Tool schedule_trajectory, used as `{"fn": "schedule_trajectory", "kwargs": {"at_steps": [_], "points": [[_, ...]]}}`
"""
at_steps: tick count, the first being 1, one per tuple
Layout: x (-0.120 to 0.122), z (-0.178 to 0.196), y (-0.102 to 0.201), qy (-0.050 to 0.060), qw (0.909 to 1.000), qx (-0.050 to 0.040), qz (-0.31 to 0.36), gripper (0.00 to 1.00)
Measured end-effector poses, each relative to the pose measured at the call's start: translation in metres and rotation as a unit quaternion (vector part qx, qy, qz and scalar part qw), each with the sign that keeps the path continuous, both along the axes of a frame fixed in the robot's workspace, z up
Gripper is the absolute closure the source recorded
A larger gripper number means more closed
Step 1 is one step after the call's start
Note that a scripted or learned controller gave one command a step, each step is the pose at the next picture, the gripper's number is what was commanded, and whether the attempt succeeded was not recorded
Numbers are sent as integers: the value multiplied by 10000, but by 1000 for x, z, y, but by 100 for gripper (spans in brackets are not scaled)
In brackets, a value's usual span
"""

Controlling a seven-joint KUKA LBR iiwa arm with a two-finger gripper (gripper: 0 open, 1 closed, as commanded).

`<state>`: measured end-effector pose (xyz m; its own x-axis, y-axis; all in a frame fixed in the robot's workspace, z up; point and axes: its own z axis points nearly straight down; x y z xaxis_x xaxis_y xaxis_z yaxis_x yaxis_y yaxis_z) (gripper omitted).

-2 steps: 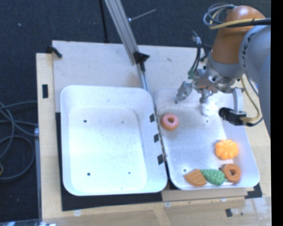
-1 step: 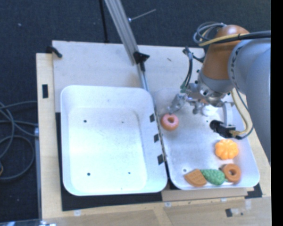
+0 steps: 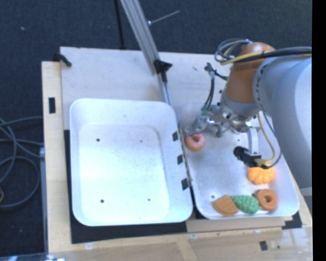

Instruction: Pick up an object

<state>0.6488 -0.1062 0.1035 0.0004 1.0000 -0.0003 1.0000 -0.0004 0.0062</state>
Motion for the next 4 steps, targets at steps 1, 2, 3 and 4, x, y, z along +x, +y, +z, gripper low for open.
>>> {"fn": "schedule_trajectory", "kwargs": {"at_steps": [1,2,3,4], "points": [[2,15,0,-44,10000,-2,-2,100],[7,77,5,0,10000,0,2,100],[16,132,-1,4,10000,-1,1,100],[16,150,-2,21,10000,3,2,100]]}}
